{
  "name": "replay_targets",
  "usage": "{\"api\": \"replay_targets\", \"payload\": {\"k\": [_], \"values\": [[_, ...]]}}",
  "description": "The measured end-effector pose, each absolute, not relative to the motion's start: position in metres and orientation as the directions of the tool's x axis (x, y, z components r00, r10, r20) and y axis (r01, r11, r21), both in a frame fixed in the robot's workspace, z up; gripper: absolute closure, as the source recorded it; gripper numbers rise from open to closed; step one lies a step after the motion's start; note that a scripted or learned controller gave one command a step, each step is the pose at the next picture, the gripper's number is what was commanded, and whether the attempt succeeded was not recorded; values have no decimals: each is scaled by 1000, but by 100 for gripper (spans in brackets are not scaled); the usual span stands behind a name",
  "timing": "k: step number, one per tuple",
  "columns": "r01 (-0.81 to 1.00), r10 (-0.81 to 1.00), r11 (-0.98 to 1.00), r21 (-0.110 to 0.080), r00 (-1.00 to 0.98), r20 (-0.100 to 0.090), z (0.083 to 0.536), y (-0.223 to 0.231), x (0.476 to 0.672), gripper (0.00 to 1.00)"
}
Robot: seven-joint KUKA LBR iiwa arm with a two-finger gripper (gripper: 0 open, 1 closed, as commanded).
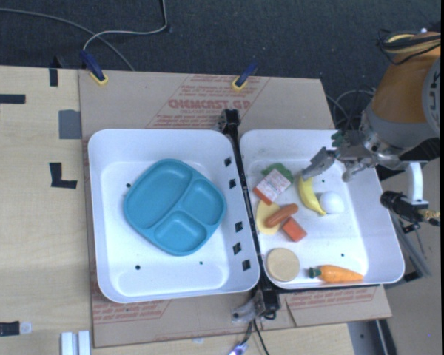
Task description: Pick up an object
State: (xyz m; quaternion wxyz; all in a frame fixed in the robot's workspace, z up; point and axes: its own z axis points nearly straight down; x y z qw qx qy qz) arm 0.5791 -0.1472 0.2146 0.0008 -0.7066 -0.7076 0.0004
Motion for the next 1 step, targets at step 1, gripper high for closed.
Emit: {"api": "replay_targets", "payload": {"k": [1], "values": [[1000, 1000, 2, 2, -2, 0, 105, -140, 633, 0]]}}
